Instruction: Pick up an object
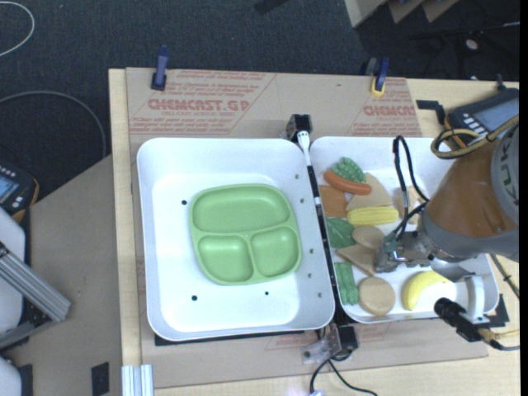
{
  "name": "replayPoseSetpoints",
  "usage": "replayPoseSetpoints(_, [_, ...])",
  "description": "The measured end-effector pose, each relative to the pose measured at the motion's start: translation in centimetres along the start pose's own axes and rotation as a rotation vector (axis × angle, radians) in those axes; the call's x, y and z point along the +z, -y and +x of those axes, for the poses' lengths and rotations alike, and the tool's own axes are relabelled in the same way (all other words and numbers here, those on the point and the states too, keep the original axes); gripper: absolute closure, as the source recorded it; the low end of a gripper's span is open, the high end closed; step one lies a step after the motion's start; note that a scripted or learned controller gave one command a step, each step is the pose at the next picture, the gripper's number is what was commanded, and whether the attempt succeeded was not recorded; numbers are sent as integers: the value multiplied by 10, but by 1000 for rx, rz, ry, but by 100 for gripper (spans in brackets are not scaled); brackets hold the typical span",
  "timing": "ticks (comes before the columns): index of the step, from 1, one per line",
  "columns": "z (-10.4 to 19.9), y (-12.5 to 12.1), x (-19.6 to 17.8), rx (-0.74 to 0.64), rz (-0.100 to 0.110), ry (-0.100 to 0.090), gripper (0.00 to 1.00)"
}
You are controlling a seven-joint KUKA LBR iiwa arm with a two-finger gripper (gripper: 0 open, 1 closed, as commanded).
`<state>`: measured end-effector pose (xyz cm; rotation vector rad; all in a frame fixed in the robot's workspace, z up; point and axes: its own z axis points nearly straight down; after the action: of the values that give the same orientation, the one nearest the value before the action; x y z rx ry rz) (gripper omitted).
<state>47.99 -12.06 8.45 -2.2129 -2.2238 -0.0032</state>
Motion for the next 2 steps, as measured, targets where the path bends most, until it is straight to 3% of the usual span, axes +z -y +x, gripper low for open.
replayPoseSetpoints(1, [74, -2, -104, -4, -12, 1, 100])
replayPoseSetpoints(2, [148, 0, -99, -2, -1, 1, 100])
